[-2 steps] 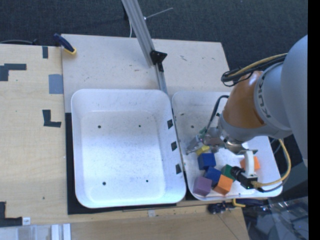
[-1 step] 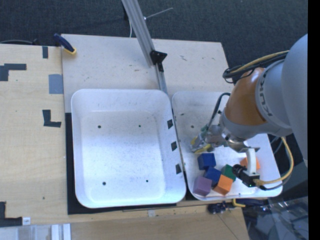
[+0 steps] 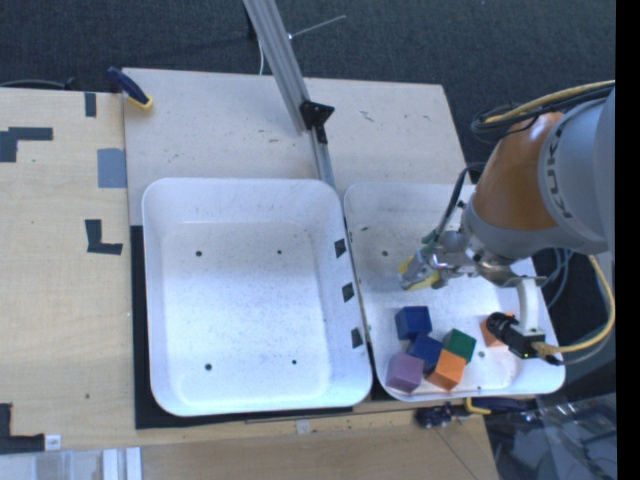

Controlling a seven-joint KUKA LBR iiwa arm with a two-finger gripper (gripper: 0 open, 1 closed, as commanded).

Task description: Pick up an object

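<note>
The desk (image 3: 250,138) carries two shallow white bins side by side, so that things can be lifted from one without crowding. Taking the right bin (image 3: 385,223) as the landmark, the left bin (image 3: 245,298) lies just beside it, rims touching. The arm (image 3: 540,183) leans in over the right bin's far side — judged to be working toward a pick there. The blocks sit huddled in the bin's near corner: a blue cube (image 3: 412,321), a darker blue cube (image 3: 426,349), a green cube (image 3: 460,343), an orange cube (image 3: 450,369) and a purple cube (image 3: 405,372), touching or nearly so. The claw (image 3: 425,271) hangs over the bin's middle, near the blue cube but apart from it — something yellowish shows at its tip, too blurred to name. Whether it is clenched or released I cannot tell.
</note>
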